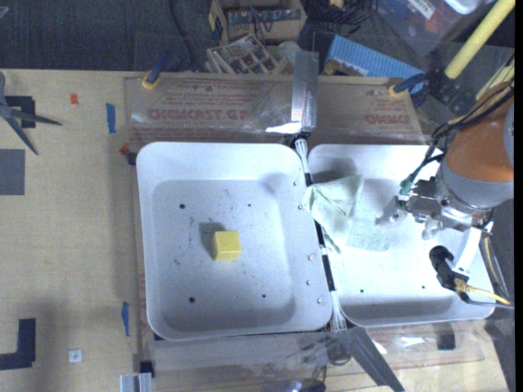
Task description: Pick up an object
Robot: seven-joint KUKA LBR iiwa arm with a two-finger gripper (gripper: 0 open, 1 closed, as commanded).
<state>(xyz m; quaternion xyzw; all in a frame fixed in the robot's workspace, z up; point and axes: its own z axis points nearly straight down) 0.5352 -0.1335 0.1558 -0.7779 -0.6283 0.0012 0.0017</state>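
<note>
Yellow block [226, 245] lies in left bin [163, 170], well apart from claw [391, 212].
Claw hovers over right bin [392, 296] beside crumpled cloth [347, 211]; claw state cannot be determined.

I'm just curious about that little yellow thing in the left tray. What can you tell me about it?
The yellow block is a small cube-like piece, plain yellow, possibly foam or sponge. It rests flat on the floor of the left bin, near the middle, turned slightly askew. Nothing touches it but the bin floor, and it casts a small shadow to its upper left.
</note>
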